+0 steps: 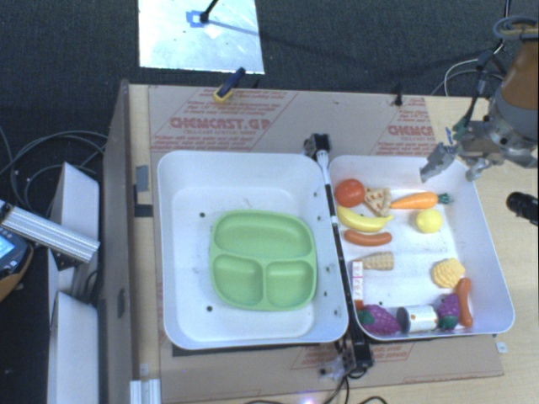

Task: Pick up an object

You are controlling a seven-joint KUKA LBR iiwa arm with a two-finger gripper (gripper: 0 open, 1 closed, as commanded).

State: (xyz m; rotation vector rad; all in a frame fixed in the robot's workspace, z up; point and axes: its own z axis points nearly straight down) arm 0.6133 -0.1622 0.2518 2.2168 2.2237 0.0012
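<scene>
Claw [456, 163] spread and holding nothing, above far right corner of right bin [493, 269], carrot [414, 200] nearby

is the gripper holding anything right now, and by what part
Nothing is held. The gripper hangs open above the upper right corner of the right bin, with nothing between its jaws; the toy carrot lies nearest.

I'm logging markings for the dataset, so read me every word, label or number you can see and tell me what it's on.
"CHEMCAST GP", red print, repeated on the brown paper-masked sheet under the two white bins; only the upper-left copy reads, and even that is blurry.
The small red-and-white packet in the right white bin: print too small to read.
Nothing else is readable.
</scene>
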